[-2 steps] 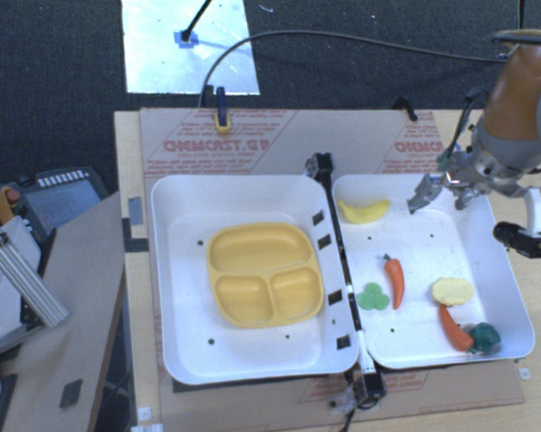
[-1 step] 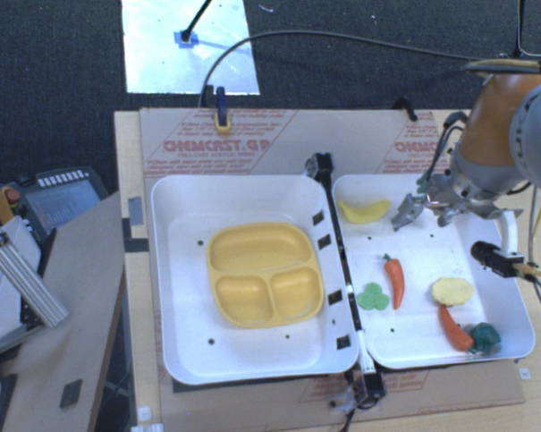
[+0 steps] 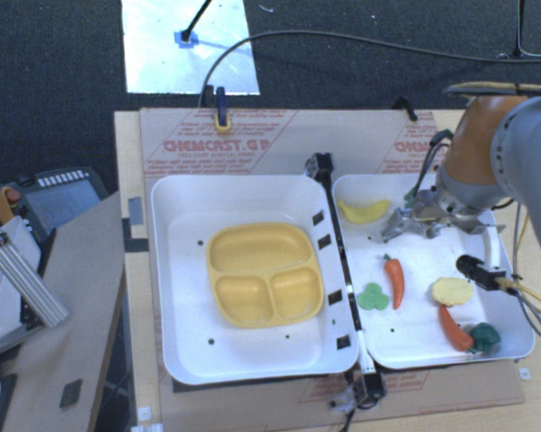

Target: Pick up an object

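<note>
In the right bin, banana lies just beside the end effector, grip unclear.

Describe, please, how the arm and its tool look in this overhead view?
The arm is a thick, rounded grey body with a broad orange band above the wrist. Below it sits a compact metallic silver-grey tool. Dark cables loop along the wrist, and a black fitting with a yellowish cable hangs at its lower side.
</note>
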{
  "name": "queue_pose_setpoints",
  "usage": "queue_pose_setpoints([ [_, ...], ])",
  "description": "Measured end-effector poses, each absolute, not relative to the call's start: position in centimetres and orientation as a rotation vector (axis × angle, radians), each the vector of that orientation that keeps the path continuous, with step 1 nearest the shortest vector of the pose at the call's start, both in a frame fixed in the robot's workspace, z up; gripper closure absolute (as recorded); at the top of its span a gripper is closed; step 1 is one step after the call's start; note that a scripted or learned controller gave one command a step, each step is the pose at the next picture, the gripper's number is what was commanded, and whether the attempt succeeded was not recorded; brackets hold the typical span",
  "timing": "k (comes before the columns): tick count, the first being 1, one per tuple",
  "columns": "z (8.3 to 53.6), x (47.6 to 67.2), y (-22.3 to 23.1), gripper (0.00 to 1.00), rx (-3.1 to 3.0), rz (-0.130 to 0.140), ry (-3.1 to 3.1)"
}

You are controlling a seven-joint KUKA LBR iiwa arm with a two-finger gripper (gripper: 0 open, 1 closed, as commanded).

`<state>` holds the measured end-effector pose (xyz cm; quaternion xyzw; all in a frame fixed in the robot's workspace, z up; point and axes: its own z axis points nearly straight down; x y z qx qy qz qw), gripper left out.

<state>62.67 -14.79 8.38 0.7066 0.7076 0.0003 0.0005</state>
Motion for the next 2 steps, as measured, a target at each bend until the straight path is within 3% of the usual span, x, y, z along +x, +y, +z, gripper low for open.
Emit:
queue_pose_setpoints([
  [1,9.6,62.7,-14.8,1.0,2.218,0.003,2.22],
  [2,15.6,63.7,-14.8,1.0,2.212,0.005,2.223],
])
